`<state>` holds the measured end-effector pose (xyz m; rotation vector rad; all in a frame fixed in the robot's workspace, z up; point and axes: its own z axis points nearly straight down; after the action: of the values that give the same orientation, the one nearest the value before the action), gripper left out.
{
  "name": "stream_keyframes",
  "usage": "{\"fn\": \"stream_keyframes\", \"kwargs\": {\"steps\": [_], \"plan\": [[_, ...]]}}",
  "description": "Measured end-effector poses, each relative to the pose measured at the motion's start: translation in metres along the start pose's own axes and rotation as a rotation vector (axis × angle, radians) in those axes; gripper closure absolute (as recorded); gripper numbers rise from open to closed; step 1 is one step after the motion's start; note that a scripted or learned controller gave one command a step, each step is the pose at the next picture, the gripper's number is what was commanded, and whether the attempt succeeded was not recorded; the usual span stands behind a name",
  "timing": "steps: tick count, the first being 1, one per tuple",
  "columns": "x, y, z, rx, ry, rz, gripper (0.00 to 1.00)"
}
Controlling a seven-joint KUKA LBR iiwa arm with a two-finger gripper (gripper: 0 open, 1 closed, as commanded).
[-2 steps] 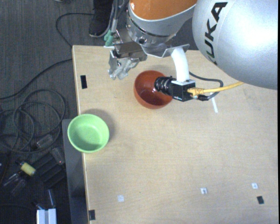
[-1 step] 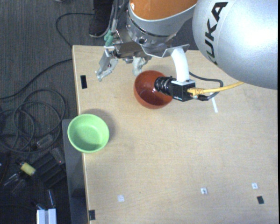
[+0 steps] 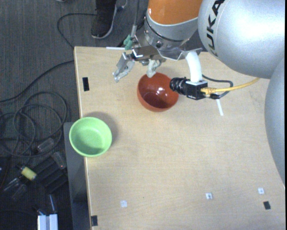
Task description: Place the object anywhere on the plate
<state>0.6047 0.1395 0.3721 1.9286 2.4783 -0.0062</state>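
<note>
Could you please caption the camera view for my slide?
KUKA arm's open tool at the red bowl's rim; green bowl sits apart on the wooden bench.

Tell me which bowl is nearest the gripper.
The red bowl, just beside the gripper; the green bowl sits apart at the table's left edge.

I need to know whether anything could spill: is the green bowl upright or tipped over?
Upright. The green bowl sits on the wooden bench at its left edge, its round opening facing up. Nothing shows inside it.

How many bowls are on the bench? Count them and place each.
2. The red bowl sits under the gripper; the green bowl sits at the bench's left edge. The arm could hide more.
</note>
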Motion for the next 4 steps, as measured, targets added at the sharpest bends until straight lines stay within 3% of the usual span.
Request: {"fn": "stream_keyframes", "kwargs": {"steps": [1,2,3,4], "plan": [[0.000,0.000,-0.009,0.001,-0.003,0.000,1.00],[-0.053,0.052,-0.061,-0.001,0.001,0.211,1.00],[-0.053,0.052,-0.061,-0.001,0.000,0.211,0.00],[-0.100,0.040,-0.061,0.001,0.001,0.336,0.00]]}}
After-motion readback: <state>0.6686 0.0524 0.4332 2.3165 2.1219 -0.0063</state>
